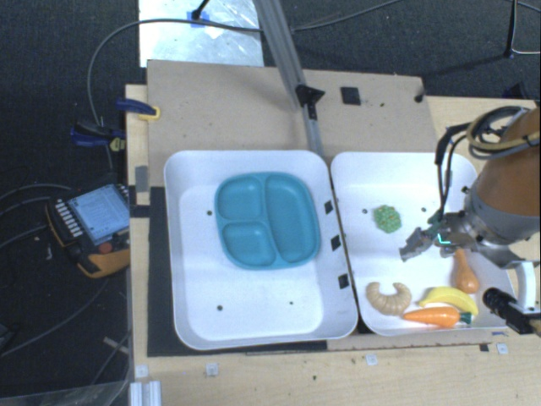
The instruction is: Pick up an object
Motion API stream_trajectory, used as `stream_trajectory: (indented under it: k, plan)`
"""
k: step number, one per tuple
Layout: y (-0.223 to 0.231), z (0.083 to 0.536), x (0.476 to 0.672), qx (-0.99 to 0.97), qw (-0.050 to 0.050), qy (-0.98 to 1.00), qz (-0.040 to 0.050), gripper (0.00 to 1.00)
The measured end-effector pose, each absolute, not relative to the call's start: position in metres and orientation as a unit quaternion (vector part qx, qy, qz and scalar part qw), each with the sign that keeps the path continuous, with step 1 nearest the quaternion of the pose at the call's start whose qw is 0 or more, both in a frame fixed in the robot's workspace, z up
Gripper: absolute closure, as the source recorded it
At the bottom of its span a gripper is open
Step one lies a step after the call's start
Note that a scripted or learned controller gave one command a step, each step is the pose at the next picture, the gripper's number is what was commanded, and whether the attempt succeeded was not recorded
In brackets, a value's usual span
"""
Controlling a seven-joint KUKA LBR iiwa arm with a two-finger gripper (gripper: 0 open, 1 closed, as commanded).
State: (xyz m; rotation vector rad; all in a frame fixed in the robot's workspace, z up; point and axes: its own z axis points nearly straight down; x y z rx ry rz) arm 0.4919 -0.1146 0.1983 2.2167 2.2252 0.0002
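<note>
Your gripper [417, 245] hangs in the right bin [355, 184]; I cannot tell its state. The green broccoli [387, 218] lies nearest, just toward the surface's far-left.

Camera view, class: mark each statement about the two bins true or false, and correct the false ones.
1. The blue divided plate lies in the left bin. True.
2. The green broccoli sits on the plate. False: it lies in the right bin.
3. The carrot lies near the right bin's front edge, beside the banana. True.
4. The pincer is over the left bin. False: it is over the right bin.
5. The croissant is in the left bin. False: right bin.
</note>
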Motion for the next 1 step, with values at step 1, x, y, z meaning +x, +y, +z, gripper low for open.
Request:
stream_trajectory:
  k: [1]
  plan:
    - [-0.1146, 0.1986, 0.4921, 0.706, 0.001, 0.708, 0.0003, 0.00]
